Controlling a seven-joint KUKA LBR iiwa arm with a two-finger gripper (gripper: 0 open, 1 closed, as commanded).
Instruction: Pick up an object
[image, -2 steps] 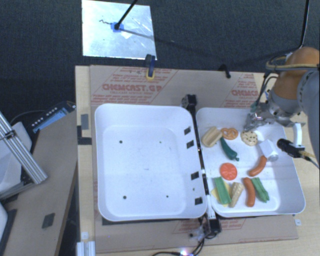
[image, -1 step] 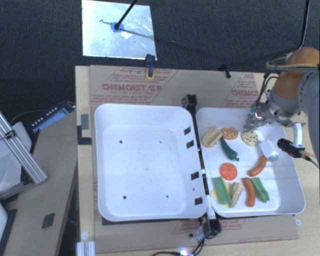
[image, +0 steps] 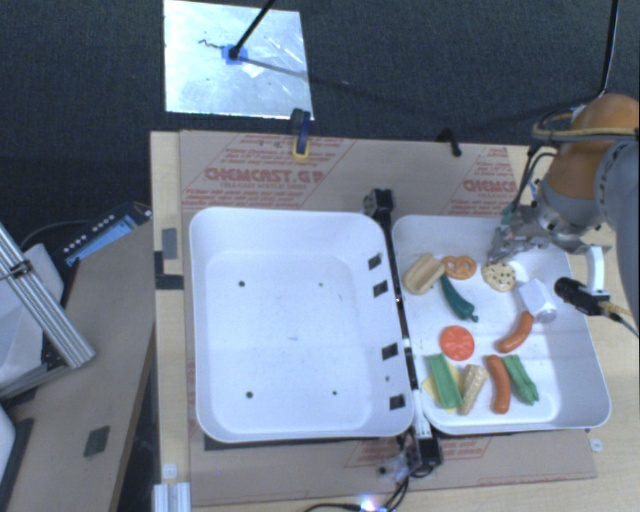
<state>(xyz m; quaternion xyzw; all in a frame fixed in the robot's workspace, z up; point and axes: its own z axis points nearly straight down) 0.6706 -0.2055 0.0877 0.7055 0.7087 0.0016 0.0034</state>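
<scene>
The gripper (image: 508, 247) hung low over the far part of the right bin (image: 575, 395), just above a pale speckled cookie (image: 498, 275); whether it was released or clenched I could not tell, because it was small and blurred in the view. Nothing could be seen held in it. The grey arm (image: 590, 185) with its orange band (image: 605, 115) came in from the right side.

All the objects lay in the right bin. Beside the cookie, toward the left, there was a brown pretzel (image: 460, 267), and next to it a tan bread roll (image: 423, 272) near the wall between the bins. A dark green pepper (image: 458, 298) lay just below the pretzel. A white piece (image: 535, 298) was to the right of the cookie, and an orange sausage (image: 516, 331) lay tilted below it. A red tomato slice (image: 457, 343) was in the middle of the bin. Along the near side stood a row: a green vegetable (image: 442, 380), a beige piece (image: 471, 381), an orange carrot (image: 498, 384) and a green bean pod (image: 521, 379).

The left bin (image: 215, 240) stood just beside the right one on a brown cardboard sheet (image: 250, 170).
</scene>
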